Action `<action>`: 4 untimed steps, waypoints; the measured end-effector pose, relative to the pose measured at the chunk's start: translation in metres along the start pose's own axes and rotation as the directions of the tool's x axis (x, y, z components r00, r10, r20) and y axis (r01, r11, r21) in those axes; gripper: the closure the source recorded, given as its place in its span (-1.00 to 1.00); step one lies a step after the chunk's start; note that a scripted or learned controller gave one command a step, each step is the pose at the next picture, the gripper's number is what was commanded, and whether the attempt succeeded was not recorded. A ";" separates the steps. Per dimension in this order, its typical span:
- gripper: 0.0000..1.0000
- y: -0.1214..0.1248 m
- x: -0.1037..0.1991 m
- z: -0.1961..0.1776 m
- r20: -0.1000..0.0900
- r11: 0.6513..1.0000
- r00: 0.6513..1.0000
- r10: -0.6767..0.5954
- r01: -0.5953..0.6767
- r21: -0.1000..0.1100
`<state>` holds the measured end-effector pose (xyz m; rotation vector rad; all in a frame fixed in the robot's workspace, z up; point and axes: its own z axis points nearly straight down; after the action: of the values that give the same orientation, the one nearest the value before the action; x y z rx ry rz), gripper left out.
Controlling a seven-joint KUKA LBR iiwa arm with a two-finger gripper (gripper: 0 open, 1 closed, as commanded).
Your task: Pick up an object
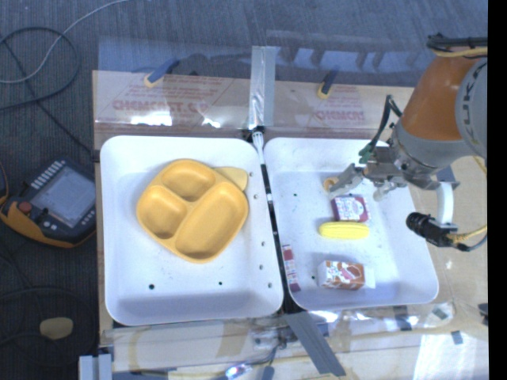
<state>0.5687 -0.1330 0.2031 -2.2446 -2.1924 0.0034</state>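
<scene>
My gripper (360, 186) hovers over the back of the right bin (412, 291), its two fingers spread apart with nothing between them. The left fingertip (336, 184) is by a small tan object. Just in front of the gripper lies a maroon packet (349, 209). A yellow corn cob (344, 229) sits right below the packet. Nearer the front is a red and white packet (342, 274). A thin red stick (287, 263) rests against the bin's left wall.
The left bin (127, 291) holds a yellow divided plate (192, 208) with a pale yellow piece (235, 177) tucked at its back right. A ridge (269, 204) separates the bins. A teach pendant (54, 204) and cables lie on the floor at left.
</scene>
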 end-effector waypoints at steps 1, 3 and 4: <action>-1.00 0.031 -0.023 0.100 0.008 1.000 1.000 -0.009 0.009 -0.019; 1.00 0.030 -0.022 0.091 0.006 1.000 1.000 -0.008 0.009 -0.016; -1.00 0.030 -0.022 0.091 0.006 1.000 1.000 -0.008 0.009 -0.015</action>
<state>0.5976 -0.1557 0.1115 -2.2457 -2.2122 -0.0072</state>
